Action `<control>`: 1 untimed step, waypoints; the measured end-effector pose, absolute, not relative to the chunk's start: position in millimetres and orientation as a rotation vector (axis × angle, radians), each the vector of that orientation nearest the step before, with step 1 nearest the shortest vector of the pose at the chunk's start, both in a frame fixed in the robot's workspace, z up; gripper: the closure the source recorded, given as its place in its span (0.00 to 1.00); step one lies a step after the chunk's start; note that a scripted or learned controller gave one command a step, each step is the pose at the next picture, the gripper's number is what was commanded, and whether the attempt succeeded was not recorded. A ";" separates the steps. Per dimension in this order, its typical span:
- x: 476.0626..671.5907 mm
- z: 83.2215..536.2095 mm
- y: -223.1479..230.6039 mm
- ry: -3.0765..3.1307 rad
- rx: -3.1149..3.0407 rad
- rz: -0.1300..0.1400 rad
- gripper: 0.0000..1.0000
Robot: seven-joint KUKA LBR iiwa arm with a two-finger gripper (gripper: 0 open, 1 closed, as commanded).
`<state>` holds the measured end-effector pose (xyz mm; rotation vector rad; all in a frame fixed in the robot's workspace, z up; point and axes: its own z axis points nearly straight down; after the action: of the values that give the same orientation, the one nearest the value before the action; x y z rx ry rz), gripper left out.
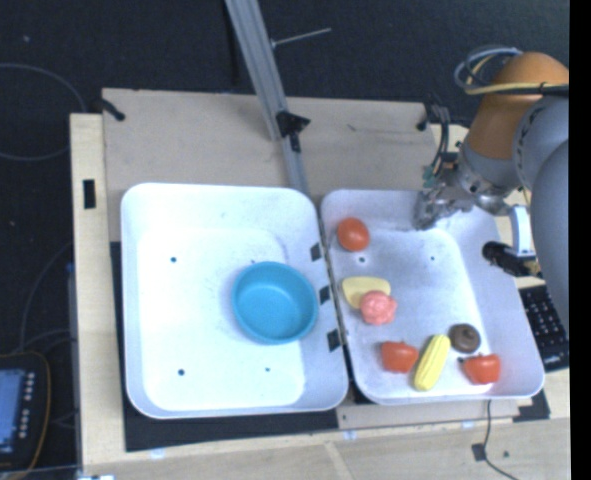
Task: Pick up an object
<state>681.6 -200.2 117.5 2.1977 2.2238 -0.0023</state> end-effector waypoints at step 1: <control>679.9 186.1 -201.6 2.222 2.211 0.010 1.00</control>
<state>679.9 -201.6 186.1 2.2113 2.2216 0.0101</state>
